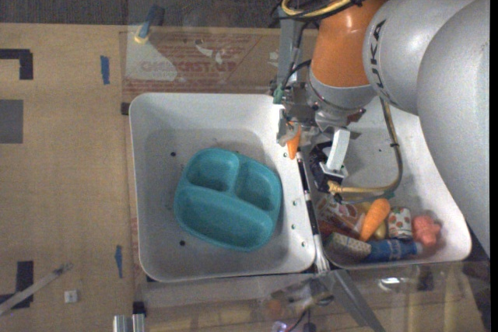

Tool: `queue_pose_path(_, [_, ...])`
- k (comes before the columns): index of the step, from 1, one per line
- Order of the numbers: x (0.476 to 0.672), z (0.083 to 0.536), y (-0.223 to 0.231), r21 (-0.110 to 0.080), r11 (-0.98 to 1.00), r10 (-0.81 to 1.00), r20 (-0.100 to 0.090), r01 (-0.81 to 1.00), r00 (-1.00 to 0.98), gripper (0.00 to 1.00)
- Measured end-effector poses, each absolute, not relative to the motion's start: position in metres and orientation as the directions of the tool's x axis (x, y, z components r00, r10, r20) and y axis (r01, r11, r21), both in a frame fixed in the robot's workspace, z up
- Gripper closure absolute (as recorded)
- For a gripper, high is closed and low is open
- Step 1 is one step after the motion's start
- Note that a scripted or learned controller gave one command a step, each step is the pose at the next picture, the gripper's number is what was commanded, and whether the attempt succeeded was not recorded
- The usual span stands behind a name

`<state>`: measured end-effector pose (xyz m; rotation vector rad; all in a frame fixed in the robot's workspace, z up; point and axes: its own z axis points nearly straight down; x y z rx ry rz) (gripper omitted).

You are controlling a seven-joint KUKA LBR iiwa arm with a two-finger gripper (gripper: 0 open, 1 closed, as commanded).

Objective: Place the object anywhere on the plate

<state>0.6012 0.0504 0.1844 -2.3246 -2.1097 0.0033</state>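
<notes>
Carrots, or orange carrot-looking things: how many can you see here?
2. One carrot lies in the pile at the near end of the right bin; a second orange piece sits at the end effector. The pile may hide more.
</notes>
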Motion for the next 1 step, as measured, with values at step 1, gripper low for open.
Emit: queue_pose_path(1, [0.5495,0.1402,0.1008,-0.004,-0.011,1.000,0.000,1.000,0.011,1.00])
